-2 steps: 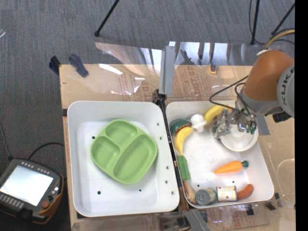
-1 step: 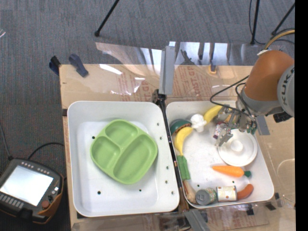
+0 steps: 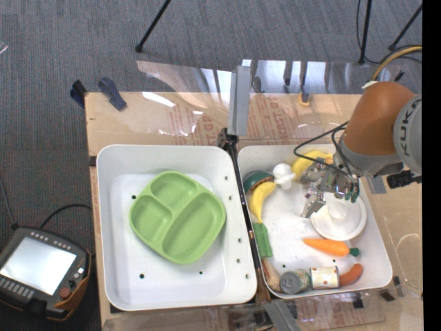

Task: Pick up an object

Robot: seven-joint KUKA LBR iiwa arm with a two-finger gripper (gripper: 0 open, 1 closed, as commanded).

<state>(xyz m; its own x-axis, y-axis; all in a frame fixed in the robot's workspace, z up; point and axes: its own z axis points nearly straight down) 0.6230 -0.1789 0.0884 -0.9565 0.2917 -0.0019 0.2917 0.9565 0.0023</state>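
Observation:
My gripper [image 3: 314, 203] hangs over the middle of the right bin [image 3: 382, 254], fingers open and nothing between them. Its tips are just left of a small white dish [image 3: 339, 221]. An orange carrot [image 3: 329, 247] lies below the dish. A yellow banana [image 3: 260, 200] lies to the gripper's left, next to a dark green bowl [image 3: 255, 181] and a white knobbed toy [image 3: 282, 174]. A second yellow fruit [image 3: 309, 163] sits behind the gripper, partly hidden by the wrist. The left bin [image 3: 114, 185] holds a green divided plate [image 3: 178, 216].
Along the right bin's front wall lie a small can [image 3: 322, 276], a grey round lid [image 3: 293, 281] and a reddish sausage [image 3: 351, 274]. A green stick [image 3: 264, 241] and a brown piece [image 3: 271, 275] lie by the divider. A tablet [image 3: 38, 267] rests on the floor at left.

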